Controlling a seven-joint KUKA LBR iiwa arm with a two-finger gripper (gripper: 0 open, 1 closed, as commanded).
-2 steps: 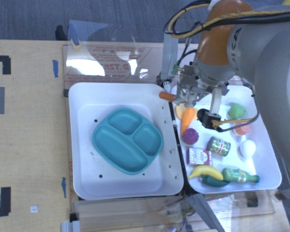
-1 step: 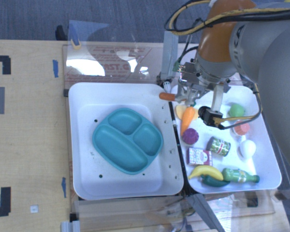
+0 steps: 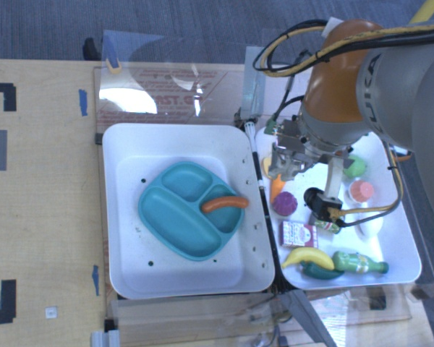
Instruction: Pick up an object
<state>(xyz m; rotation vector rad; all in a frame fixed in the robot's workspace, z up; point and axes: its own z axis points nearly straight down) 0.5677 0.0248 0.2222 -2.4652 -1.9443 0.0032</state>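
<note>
**Claw low over right bin, grip unclear**

Claw (image 3: 286, 166) hangs at the right bin's (image 3: 401, 255) left side, just above a carrot (image 3: 276, 189); can't tell if it's spread or pressed together. Purple ball (image 3: 286, 203) sits just beside the carrot, pink box (image 3: 298, 233) below it, then banana (image 3: 308, 256) and green bottle (image 3: 359, 263) near the front edge. Green ball (image 3: 356, 168) and pink ball (image 3: 361, 191) lie further right. Left bin (image 3: 123, 194) holds a teal tray (image 3: 181, 219) w/ a sausage (image 3: 224, 203) in one compartment. Both bins on the bench (image 3: 40, 194).
</note>
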